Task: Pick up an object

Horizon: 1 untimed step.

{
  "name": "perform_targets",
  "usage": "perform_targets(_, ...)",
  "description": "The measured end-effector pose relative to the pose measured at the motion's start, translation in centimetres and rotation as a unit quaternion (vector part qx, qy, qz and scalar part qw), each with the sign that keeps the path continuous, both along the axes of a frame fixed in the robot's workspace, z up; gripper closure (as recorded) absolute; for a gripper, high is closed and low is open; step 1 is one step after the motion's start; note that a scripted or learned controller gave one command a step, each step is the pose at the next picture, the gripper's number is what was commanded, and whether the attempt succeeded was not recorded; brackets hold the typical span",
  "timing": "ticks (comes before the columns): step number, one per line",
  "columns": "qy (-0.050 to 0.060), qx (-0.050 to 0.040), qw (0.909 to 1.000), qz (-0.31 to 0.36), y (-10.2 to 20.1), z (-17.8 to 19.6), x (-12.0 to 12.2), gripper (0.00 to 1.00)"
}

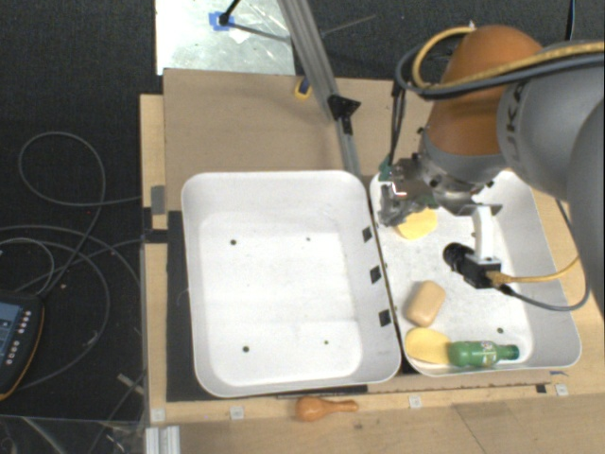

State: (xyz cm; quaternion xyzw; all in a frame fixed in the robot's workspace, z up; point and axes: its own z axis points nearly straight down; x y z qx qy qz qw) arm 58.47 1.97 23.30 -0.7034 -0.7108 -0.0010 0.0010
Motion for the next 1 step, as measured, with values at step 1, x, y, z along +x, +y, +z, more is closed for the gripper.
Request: perform_targets(1, 0.000, -0.0002, 1.0000, 0.000, 5.11, -1.09, 0.04, 1.00)
